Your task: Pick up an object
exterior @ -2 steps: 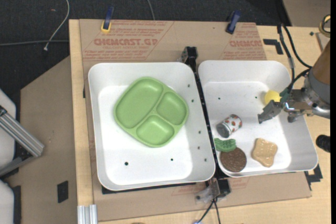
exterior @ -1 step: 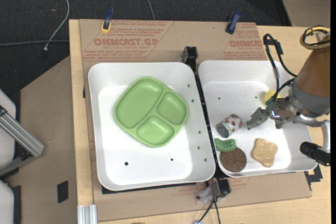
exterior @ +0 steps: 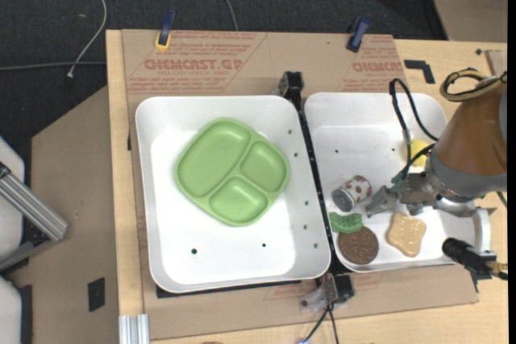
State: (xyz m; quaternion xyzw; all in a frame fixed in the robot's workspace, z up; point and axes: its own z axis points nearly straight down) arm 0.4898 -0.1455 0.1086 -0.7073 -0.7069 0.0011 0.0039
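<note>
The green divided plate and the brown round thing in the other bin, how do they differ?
The green divided plate lies alone in the left bin; the brown round thing sits crowded among small items in the right bin. The plate is far larger. The plate is pale green with three compartments; the round thing is dark brown and undivided. Both lie flat on a bin floor.

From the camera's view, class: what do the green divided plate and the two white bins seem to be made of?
The green divided plate looks like moulded plastic with a matte, even colour and soft rounded compartment edges. The left bin and right bin look like thin, smooth white plastic with rounded corners, though the view cannot rule out coated metal.
</note>
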